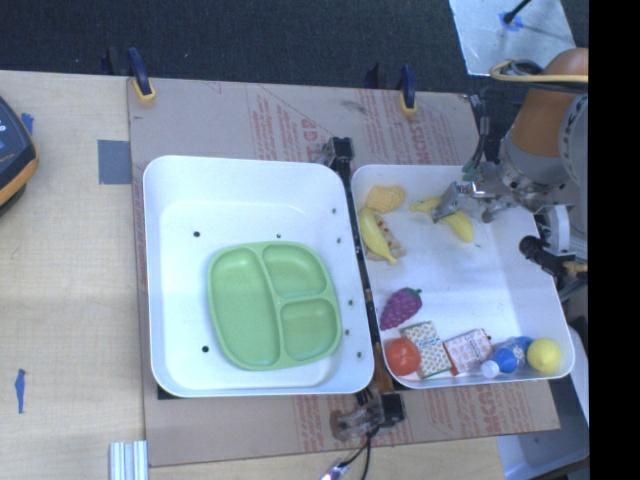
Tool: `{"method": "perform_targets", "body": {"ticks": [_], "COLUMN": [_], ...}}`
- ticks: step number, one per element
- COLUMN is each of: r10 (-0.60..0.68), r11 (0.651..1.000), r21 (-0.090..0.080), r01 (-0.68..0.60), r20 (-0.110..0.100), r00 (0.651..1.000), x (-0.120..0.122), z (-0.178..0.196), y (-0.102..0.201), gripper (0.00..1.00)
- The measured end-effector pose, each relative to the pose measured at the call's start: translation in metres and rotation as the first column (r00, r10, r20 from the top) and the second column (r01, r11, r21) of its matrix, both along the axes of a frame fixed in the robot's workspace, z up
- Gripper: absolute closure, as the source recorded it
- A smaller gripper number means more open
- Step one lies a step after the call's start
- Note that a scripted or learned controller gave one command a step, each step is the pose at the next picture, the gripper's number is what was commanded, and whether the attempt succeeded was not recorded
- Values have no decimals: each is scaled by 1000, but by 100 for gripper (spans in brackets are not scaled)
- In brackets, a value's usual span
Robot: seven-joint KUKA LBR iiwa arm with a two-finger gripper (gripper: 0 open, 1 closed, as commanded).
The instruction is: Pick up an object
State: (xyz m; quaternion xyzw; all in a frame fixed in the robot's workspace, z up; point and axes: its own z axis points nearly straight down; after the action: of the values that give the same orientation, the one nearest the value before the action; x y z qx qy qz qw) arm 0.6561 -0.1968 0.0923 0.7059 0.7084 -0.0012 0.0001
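- Counter (70, 298): light wood surface, overlaid by a brown cardboard sheet (250, 118) with faint red print, too blurred to read. Dark floor lies beyond the far edge.
- Left bin (165, 268): white, shallow, holding a green divided tray (272, 304).
- Right bin (520, 298): white, just beside the left bin, holding the small items.
- Arm (545, 118): grey with orange band, positioned over the right bin's far corner.
- End effector (468, 203): lowered at a small yellow banana (460, 227); grip condition cannot be determined.
- Near-edge items: red tomato (402, 356), two printed cartons (450, 351) (text illegible), blue bottle (508, 358), yellow lemon (545, 355).
- Purple grapes (400, 307) lie mid-bin.
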Motion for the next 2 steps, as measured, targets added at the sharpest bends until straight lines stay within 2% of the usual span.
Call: {"method": "perform_targets", "body": {"ticks": [1,2], "r10": [6,2], "r11": [1000,1000], "r21": [1,2], "r01": [-6,-2], "r20": [-12,0], "r00": [1000,1000], "x": [-2,-37], "z": [10,86], "y": [0,54], "gripper": [100,100]}}
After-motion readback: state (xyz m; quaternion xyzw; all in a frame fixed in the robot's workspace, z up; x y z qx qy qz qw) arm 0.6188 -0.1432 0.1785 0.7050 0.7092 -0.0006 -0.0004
